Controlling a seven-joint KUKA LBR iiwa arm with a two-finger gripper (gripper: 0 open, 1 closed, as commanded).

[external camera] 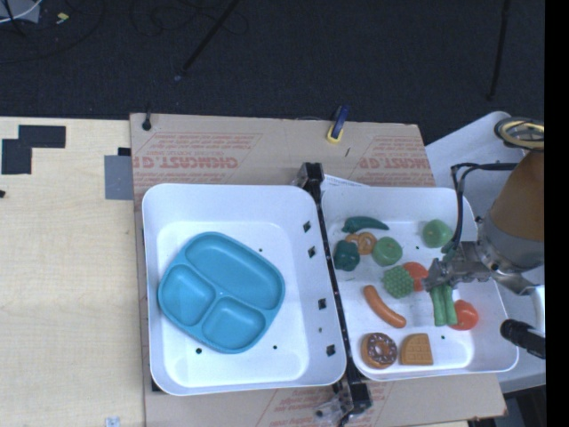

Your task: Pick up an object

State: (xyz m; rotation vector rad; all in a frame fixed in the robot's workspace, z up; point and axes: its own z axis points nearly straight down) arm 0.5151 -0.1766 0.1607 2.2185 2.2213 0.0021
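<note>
Over the right-hand shallow white bin (484, 359), toward its three o'clock side, the grey arm's two-finger gripper (442, 278) hangs low among the toy food, its dark fingers pointing down at the top of a green plastic stalk-shaped vegetable (441, 306). That vegetable lies lengthwise just at six o'clock of the fingertips, its upper end right under them — whether it is touched cannot be told, and how far the fingers stand apart cannot be told either; nothing is plainly seen between them. A red plastic tomato (463, 315) sits just at four o'clock of the stalk, touching or nearly so. At nine o'clock of the gripper lies a knobbly green plastic broccoli head (398, 281), with an orange-red plastic sausage (384, 306) slanting below it. Toward twelve o'clock a round pale green plastic fruit (436, 233) rests near the bin's far wall. Along the near wall sit a chocolate-frosted toy doughnut (380, 350) and a tan toy biscuit (415, 350), side by side. Well apart, the left-hand shallow white bin (169, 216) holds a blue plastic divided plate (221, 291).
</note>
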